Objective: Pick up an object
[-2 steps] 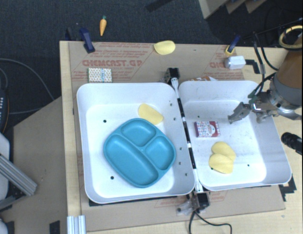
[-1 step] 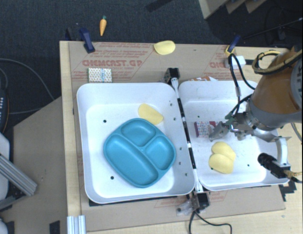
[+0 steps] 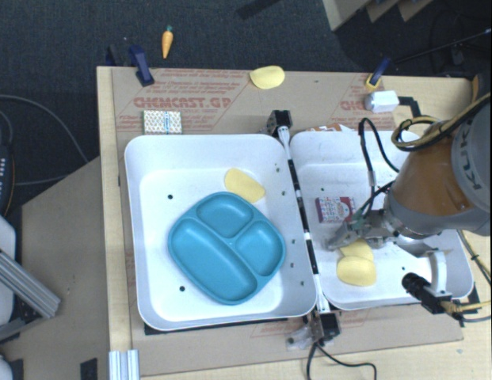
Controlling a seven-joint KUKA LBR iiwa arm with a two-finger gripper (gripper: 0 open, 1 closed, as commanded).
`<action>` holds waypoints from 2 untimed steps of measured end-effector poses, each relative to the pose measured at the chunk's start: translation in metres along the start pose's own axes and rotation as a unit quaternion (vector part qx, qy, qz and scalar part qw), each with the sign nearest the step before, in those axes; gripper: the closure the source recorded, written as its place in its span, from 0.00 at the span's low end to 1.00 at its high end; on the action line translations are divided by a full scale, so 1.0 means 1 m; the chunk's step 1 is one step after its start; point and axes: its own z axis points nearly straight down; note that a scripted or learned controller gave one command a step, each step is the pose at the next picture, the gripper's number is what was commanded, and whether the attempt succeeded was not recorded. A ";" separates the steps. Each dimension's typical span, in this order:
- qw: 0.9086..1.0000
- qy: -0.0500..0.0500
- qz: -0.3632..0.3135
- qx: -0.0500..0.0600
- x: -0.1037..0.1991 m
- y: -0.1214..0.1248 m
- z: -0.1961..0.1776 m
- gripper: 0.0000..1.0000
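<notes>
In the right bin (image 3: 386,300) lies a pale yellow lemon-like piece (image 3: 357,271) near the front. A small red-and-white carton (image 3: 334,209) lies flat behind it. My gripper (image 3: 346,237) is low in this bin, just above the yellow piece's back edge and in front of the carton. The arm's grey and orange wrist (image 3: 432,192) hides the bin's right half. The left bin (image 3: 143,212) holds a blue divided plate (image 3: 226,246) and another pale yellow piece (image 3: 244,184) behind it.
The black divider hinge (image 3: 297,204) runs between the bins. On the bench behind them lie a yellow piece (image 3: 267,77), a patterned packet (image 3: 162,121), a white block (image 3: 383,100) and two blue clips (image 3: 139,66). Black cables (image 3: 372,145) loop over the right bin.
</notes>
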 end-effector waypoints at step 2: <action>1.000 0.000 -0.001 -0.001 0.061 0.008 -0.124 1.00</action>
